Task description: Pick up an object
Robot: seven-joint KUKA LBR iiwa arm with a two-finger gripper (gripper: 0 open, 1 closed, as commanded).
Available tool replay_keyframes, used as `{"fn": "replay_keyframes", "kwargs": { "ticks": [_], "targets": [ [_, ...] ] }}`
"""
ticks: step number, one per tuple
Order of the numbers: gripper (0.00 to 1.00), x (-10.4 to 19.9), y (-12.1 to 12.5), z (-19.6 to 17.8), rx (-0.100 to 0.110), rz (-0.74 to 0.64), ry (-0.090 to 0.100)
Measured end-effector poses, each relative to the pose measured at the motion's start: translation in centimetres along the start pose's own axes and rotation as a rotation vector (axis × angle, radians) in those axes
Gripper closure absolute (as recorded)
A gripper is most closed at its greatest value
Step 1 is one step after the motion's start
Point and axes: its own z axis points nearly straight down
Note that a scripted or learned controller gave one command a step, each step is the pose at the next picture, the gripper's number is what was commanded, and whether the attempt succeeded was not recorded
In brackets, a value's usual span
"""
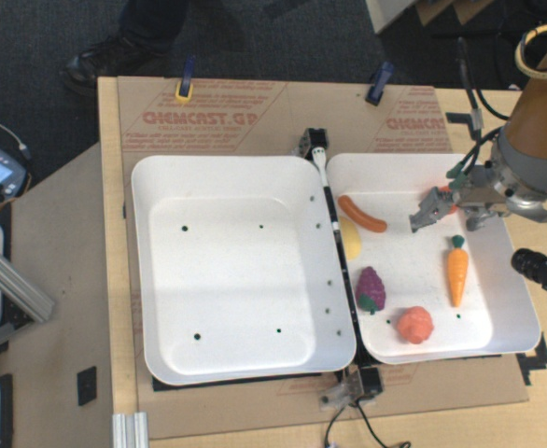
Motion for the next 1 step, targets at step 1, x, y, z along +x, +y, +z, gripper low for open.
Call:
{"fn": "replay_keyframes", "kwargs": {
  "ticks": [1],
  "targets": [
    [0.00, 3.73, 1.17, 4.38, 0.006, -0.004, 0.002]
  ]
}}
